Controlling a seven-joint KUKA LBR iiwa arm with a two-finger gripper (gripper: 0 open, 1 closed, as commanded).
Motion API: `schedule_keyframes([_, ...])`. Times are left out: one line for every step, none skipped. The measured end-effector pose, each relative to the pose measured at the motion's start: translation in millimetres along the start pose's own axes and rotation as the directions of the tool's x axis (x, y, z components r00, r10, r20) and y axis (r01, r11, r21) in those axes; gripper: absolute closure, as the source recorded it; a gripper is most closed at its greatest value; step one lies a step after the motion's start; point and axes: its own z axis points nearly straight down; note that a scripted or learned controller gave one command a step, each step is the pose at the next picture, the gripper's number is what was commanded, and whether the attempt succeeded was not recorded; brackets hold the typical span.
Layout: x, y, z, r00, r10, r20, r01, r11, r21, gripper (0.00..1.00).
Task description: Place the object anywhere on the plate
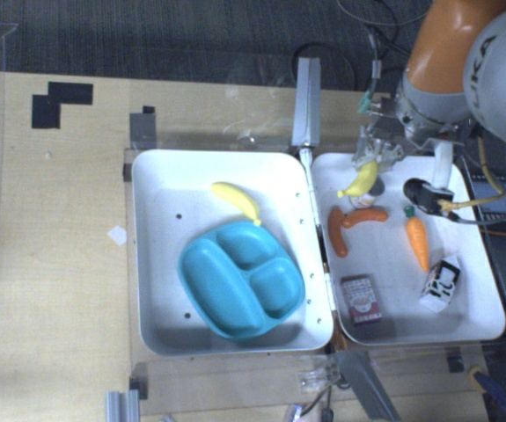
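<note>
Claw [377, 152] pinches the top of a yellow banana [362, 181] above the right bin [486, 310]. Best play: lift clear of the divider, swing left, lower onto the blue plate [239, 277].

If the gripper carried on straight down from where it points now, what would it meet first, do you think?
Probably the banana in the right bin: the gripper sits just above its upper end. Depth is hard to judge; it may already touch.
</note>
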Motion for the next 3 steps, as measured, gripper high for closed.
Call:
schedule_keyframes([30.3,-28.5,-124.6,0.944,0.330,0.000,-0.330,0.944,-0.001,1.00])
schedule_keyframes([32.1,-27.1,-133.4,0.947,0.321,0.001,-0.321,0.947,-0.002,1.00])
schedule_keyframes([33.8,-25.6,-142.5,0.950,0.312,0.002,-0.312,0.950,-0.004,1.00])
